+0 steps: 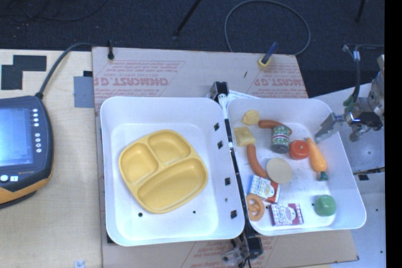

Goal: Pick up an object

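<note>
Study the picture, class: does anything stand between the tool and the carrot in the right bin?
Nothing visible does. The tool sits at the right bin's far right edge, and the carrot lies just below and left of it, with bare bin floor between them.

The cardboard sheet (141,75) bears upside-down red print reading "CHEMCAST".

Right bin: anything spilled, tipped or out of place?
Nothing stands out. The toy food sits loosely scattered inside the right bin: the carrot, the can and the green ball are all within its walls. The yellow tray lies flat in the left bin, at a slight angle.
</note>
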Controlling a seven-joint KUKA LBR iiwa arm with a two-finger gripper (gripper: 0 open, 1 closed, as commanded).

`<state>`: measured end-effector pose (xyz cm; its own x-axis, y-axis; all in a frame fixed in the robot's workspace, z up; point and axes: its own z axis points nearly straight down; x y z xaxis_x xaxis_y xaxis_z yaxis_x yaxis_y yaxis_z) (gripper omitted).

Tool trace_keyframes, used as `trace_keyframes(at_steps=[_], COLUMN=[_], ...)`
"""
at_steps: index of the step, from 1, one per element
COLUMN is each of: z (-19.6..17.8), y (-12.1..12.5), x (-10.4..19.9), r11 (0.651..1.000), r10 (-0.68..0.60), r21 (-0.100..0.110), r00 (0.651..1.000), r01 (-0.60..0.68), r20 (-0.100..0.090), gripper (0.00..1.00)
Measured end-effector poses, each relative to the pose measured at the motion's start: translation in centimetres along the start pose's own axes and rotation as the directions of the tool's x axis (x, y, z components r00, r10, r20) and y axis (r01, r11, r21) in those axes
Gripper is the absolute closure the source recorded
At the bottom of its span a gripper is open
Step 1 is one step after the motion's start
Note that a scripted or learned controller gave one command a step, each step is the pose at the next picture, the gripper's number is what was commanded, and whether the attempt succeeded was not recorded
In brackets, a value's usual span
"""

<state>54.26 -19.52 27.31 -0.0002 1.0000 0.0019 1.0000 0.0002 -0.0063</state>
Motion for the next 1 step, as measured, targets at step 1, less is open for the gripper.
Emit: trace_keyframes(at_steps=[1], z=[16.28], y=[3.73], x=[-1.56], r11=[1.0], r10=[0.0], r21=[-0.016], r00=[1.0], r01=[0.0], r20=[0.002], gripper=[0.0])
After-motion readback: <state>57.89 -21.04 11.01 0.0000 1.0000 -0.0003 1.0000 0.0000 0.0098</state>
